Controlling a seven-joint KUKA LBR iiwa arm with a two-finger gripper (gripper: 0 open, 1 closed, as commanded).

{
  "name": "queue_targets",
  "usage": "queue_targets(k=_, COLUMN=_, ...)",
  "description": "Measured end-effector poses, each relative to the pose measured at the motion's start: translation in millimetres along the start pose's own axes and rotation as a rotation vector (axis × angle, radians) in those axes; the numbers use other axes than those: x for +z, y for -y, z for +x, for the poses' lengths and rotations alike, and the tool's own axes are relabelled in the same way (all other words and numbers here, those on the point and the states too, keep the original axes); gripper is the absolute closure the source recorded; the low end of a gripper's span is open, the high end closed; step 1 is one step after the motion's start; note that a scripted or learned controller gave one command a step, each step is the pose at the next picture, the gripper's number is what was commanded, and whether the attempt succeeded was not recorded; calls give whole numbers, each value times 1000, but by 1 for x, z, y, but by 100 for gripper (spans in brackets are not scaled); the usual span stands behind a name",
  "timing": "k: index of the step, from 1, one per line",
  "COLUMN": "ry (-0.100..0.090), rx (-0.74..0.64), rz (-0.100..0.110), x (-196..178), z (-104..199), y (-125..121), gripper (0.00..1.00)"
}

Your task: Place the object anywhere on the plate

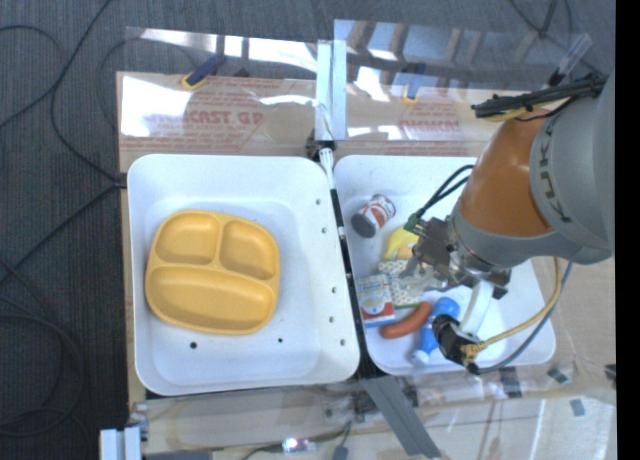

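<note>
Objects for the yellow three-compartment plastic plate (212, 273) lie heaped in my right white bin (540, 348): a red sausage (404, 323), a small red-and-white can (374, 215). My jaws (432, 260) hover above them; I cannot tell their state.

The plate (212, 273) is a yellow-orange tray with rounded corners and three compartments: two smaller ones along its upper side and one long one below. It lies flat, face up, in the left white bin (300, 188), towards that bin's left half. In the right bin (355, 178) lie small objects: a red and white can (375, 214) on its side, a yellow piece (399, 243), and a red-orange sausage (405, 320).
</note>
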State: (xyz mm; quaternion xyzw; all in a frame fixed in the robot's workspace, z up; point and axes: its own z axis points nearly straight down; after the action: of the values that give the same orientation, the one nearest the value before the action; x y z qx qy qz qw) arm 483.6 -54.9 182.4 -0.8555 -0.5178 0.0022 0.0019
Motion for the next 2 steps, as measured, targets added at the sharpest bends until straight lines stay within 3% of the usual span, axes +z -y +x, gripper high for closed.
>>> queue_targets(k=1, ry=2, rx=-1, rz=4, x=-7, z=0, y=0, gripper=100)
queue_targets(k=2, ry=2, rx=-341, rz=-4, x=-120, z=-16, y=-54, gripper=100)
